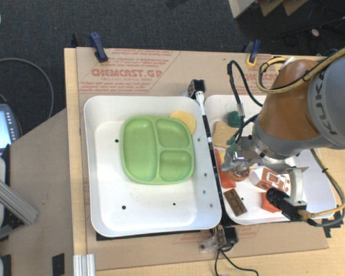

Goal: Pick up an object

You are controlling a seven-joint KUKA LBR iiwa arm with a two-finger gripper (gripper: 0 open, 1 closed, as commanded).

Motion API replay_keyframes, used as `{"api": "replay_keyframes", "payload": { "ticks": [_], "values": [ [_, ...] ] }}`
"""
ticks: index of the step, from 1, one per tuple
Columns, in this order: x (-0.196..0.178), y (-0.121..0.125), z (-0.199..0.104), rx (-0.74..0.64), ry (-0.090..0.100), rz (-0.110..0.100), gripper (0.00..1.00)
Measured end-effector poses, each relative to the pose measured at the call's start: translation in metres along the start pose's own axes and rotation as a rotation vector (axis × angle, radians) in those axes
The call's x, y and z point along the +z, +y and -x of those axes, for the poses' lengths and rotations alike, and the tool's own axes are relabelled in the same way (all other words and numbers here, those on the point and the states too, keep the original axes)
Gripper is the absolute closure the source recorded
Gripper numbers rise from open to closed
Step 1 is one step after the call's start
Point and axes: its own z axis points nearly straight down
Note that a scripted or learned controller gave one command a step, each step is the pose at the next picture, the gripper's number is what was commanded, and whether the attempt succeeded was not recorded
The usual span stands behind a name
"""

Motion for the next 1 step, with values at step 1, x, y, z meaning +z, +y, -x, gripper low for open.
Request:
{"api": "replay_keyframes", "payload": {
  "ticks": [1],
  "values": [
    [-0.1389, -0.0126, -0.0701, -0.005, 0.001, 0.023, 1.00]
  ]
}}
